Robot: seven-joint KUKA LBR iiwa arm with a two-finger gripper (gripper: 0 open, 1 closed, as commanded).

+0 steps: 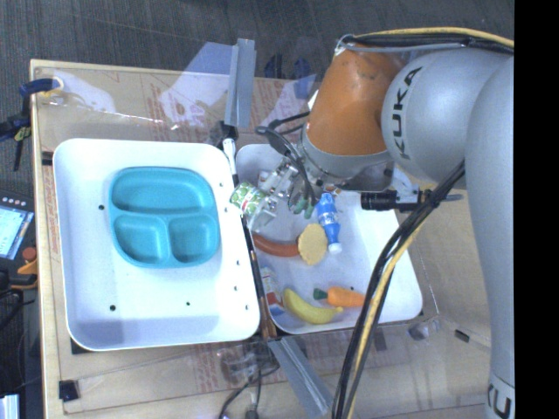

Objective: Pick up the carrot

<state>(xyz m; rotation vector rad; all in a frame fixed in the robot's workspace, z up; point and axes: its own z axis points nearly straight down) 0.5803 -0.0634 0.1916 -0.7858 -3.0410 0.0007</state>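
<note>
Carrot (pixel 342 298) beside banana (pixel 310 307), well apart from hand (pixel 281 201); grip state unclear

Legible text: 1 item. "KUKA" in dark capital letters on the grey arm (pixel 437 103), running vertically along the rounded housing at about 2 o'clock of the frame, just right of the orange band (pixel 349 99). Print on the green can (pixel 247 199) too small to read.

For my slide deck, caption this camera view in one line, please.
KUKA arm reaches into the right bin, where the carrot lies beside a banana.
</note>
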